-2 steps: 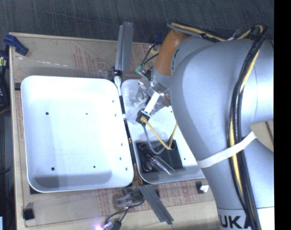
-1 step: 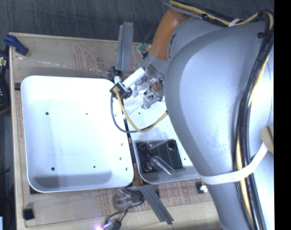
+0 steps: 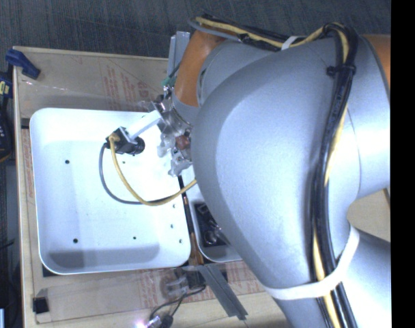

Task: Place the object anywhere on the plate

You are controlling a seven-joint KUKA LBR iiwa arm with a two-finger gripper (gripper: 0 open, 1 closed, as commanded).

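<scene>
The grey arm (image 3: 282, 156) covers most of the right half of the view, its orange band (image 3: 194, 67) at the top. My gripper (image 3: 172, 141) hangs over the right edge of the left white bin (image 3: 71, 203), seen from behind as a cluster of metal parts. A black connector (image 3: 129, 144) sticks out to its left, with a yellow and black cable (image 3: 119, 186) looping over the bin floor. The arm hides most of the right bin (image 3: 218, 251), and a dark item (image 3: 209, 227) lies in the visible corner.
The bench's wooden frame (image 3: 91, 74) surrounds the bins. A blue clamp (image 3: 20, 61) sits at the top left corner. Metal brackets and wires (image 3: 194, 289) lie along the front edge below the bins.
</scene>
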